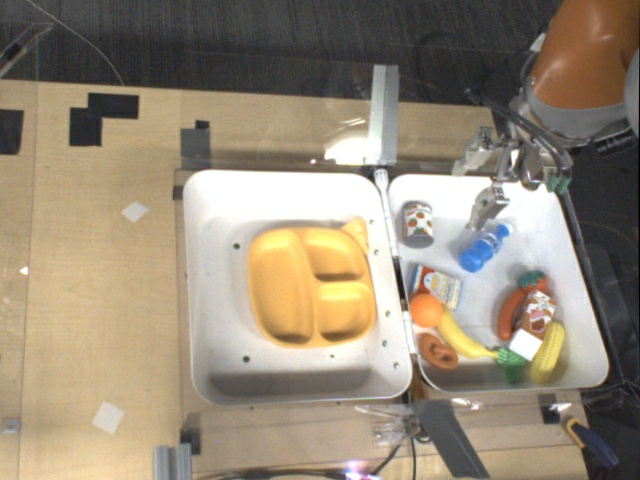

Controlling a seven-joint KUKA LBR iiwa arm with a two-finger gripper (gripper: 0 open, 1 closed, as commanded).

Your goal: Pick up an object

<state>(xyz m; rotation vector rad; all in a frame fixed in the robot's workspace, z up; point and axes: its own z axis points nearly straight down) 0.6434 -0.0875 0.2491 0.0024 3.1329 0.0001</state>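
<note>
Left bin (205, 268): you see a yellow divided tray (310, 283) inside, frame centre.
Bench (90, 298): black patches (100, 116), upper left.

2 white bins sit side by side. The left bin (210, 268) holds a yellow tray (310, 286). The right bin (560, 238) holds a can (417, 223), blue bottle (484, 247), orange (426, 310), banana (462, 338) and corn (547, 352). The gripper (490, 205) hangs just above the bottle, by the bin's far edge.

Robot lab, bench (90, 268), two white bins (200, 298)
</note>
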